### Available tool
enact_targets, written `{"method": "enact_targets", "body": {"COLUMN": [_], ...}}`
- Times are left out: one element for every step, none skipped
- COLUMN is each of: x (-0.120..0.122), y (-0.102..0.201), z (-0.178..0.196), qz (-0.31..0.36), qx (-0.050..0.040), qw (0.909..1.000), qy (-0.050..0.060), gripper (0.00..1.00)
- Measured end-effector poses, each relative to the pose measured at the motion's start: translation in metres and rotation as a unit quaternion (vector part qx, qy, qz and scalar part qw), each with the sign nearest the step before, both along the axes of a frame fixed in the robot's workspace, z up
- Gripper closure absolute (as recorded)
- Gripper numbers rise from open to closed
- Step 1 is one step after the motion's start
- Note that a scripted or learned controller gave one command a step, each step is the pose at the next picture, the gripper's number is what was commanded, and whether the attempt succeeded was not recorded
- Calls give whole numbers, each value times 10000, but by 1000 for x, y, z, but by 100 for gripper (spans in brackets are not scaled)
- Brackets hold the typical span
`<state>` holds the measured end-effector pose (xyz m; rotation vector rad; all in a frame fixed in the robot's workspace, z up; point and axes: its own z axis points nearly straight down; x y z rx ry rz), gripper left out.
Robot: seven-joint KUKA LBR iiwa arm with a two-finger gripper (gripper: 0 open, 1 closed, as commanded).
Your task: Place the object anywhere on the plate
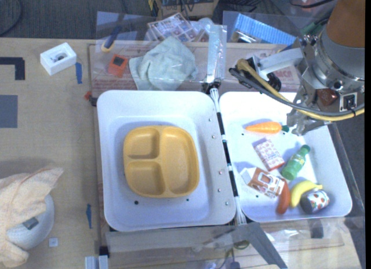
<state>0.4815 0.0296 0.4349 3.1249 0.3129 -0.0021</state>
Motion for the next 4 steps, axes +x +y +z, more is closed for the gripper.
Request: {"method": "enact_targets", "body": {"x": [-2, -2, -1, -1], "y": [75, 14, 72, 110], "z": [-36, 0, 0, 0], "qz": [-9, -2, -6, -11], "qx": [0, -1, -3, -4], "qw": [10000, 10000, 10000, 10000], "qy": [-7, 3, -17, -18], "gripper": [100, 100, 100, 100]}}
